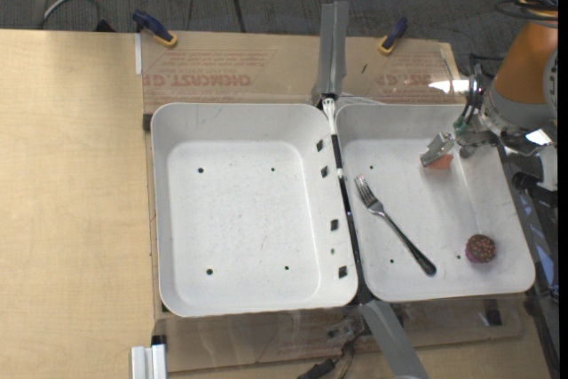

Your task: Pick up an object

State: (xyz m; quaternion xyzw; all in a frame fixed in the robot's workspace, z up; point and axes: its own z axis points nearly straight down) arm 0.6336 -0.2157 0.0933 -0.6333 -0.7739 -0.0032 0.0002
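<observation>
In the right bin [515,280] lie a metal fork [393,226] with a black handle, set diagonally near the middle, and a small dark red round object [480,248] near the front right corner. A small orange-red object [440,161] sits toward the bin's back. My gripper [437,150] is low over the back of the right bin, directly at that orange-red object, which shows just under its grey tip. Whether the object is touched or held is too small to tell. The grey arm with its orange band [524,58] comes in from the right.
The left bin [164,217] stands beside the right one, with a black divider strip [342,200] between them. Cardboard [231,71] with two clamps lies behind the bins. A wooden surface [71,191] extends to the left.
</observation>
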